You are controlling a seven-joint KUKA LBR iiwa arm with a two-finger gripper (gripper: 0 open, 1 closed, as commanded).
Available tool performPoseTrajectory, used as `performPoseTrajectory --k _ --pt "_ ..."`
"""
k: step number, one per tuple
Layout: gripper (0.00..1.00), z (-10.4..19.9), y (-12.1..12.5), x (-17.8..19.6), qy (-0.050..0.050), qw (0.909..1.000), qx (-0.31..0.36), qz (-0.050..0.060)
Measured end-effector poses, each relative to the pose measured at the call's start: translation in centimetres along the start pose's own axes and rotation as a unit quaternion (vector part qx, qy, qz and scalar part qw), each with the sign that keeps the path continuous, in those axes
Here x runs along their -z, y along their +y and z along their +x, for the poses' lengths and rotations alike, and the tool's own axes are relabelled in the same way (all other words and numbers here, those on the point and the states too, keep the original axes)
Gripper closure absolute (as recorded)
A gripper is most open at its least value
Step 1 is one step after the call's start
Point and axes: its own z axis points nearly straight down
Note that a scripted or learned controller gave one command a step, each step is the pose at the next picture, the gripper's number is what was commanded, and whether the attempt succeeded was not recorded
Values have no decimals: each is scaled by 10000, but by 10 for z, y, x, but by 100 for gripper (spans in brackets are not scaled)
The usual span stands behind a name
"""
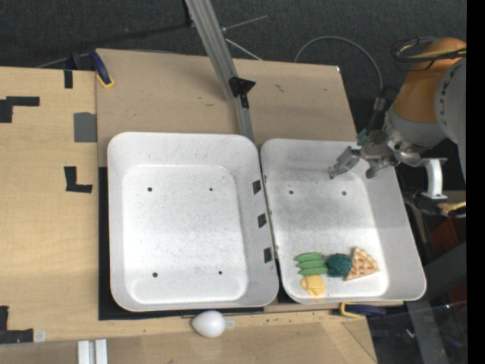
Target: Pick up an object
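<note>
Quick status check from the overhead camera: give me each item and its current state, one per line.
end effector: open, holding nothing, above the right bin's far edge.
right bin: holds four toy foods at its near end.
pizza slice: lying flat.
broccoli: between pizza slice and green pod.
green pod: lying flat.
yellow piece: lying below the pod.
white egg: outside the bins, on the bench.

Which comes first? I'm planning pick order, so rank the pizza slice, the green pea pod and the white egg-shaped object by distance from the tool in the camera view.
From the tool, above the right bin's far end:
1. Pizza slice, near right corner of the right bin.
2. Green pea pod, left of the slice in that bin.
3. White egg-shaped object, on the bench outside the bins, at the front.
</note>
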Motion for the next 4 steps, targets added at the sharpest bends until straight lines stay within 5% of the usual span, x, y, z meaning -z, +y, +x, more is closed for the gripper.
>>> performPoseTrajectory --k 1,2,3,4 --pt "0 -3 -8 -62 2 10000 -2 6" --pt "0 -3 -8 -61 -4 10000 1 -19" --pt "100 -3 -8 -51 -6 10000 8 -19" --pt "100 -2 -9 13 -7 10000 1 -58"
